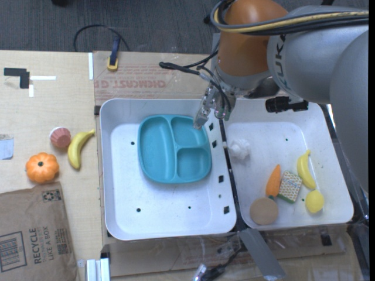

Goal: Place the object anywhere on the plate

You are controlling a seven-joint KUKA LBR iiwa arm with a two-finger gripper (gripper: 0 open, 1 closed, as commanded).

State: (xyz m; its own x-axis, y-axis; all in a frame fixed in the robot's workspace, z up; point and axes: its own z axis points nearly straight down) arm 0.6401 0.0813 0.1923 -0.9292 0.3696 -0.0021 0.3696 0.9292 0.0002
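While plate (173,150) lies bare in left bin (117,215): placing not done; gripper (210,115) above plate's far-right corner, grip state indeterminable.

bench (35,107), two bins (117,157), pumpkin (42,167), banana (78,148)

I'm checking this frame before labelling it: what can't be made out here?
- Pincer, camera view: small and blurred over the upper right corner of the blue three-compartment plastic plate; what it holds, if anything, can't be told.
- Small white crumpled object, right bin: too small to identify.
- Right white bin: its far right rim is hidden by the grey arm.
- Brown paper bag: cut off by the left and bottom edges.
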